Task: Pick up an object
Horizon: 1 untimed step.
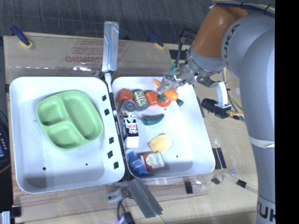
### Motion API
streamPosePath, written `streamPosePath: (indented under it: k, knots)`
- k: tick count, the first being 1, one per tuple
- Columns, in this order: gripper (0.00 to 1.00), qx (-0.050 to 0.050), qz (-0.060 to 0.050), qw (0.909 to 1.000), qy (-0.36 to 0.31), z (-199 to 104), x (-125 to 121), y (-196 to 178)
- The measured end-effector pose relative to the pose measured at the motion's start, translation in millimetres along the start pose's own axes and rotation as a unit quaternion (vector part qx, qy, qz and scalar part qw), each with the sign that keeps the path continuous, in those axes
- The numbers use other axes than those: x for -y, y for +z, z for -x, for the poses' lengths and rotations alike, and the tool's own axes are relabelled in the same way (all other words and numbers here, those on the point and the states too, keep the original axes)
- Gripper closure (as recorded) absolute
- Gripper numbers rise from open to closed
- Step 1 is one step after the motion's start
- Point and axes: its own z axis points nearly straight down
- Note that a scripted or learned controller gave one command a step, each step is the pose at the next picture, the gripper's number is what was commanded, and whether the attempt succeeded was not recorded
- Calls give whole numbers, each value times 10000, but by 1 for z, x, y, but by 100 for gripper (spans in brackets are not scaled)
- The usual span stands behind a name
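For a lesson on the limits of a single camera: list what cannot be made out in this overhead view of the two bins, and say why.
1. Gripper: it sits low among the orange and red toy foods in the right bin; too small and cluttered to tell whether anything is held.
2. Can: label too small to read.
3. Packets at the right bin's near corner: overlapping, print blurred.
4. Arm: cut off by the frame's edge.

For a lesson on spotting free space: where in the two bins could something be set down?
Free: left bin floor around the green tray; right bin floor right of the yellow sponge. Crowded: its upper end near the gripper and along the divider.
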Motion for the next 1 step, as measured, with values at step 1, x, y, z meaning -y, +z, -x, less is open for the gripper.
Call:
streamPosePath:
  k: [1]
  knots:
    - [100,5,-13,9961,879,5,6,-73]
